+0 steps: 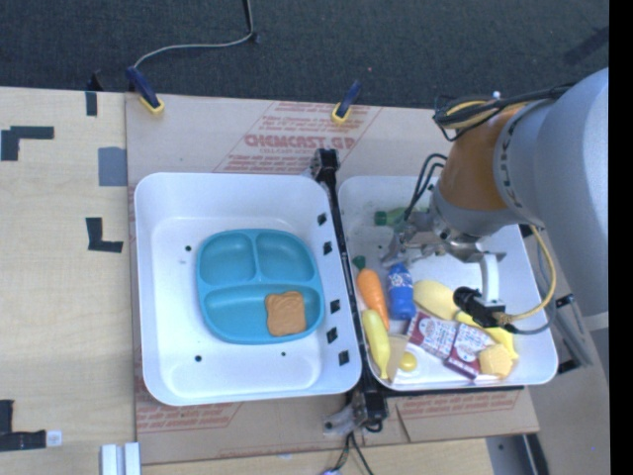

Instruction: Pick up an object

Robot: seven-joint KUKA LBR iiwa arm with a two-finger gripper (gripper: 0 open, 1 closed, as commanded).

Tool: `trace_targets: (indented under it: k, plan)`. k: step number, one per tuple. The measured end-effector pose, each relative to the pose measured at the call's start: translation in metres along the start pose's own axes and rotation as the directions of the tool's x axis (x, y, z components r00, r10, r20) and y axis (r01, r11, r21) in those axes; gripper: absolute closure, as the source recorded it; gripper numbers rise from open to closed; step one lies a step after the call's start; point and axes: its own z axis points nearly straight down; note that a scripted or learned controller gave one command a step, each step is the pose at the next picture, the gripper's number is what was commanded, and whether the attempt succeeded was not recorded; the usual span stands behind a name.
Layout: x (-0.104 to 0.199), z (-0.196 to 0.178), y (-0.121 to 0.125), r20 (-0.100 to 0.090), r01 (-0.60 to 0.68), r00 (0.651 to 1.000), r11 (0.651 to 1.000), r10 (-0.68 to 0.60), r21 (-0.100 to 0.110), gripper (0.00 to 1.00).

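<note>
Arm (495, 166) reaches in at right of frame, gripper (415, 240) low over right bin (539, 369); jaw state can't tell. Carrot (371, 288), blue bottle (400, 293), banana (377, 342) lie lower-center. Left bin (158, 265): blue plate (237, 265) w/ toast (286, 314).

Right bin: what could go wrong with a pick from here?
Items are crowded in the right bin: the carrot, corn, blue bottle and banana lie close together, so a grasp may catch two or slip off. The arm's wrist covers part of the bin, hiding the contact point from the camera.
</note>
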Motion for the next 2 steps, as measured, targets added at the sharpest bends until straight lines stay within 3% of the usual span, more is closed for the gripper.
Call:
trace_targets:
  k: [1,2]
  plan:
    - [0.053,-0.089,-0.014,-0.006,0.003,1.000,1.000,-0.003,0.004,1.00]
    - [0.085,-0.129,0.004,-0.005,0.003,1.000,1.000,-0.003,0.004,1.00]
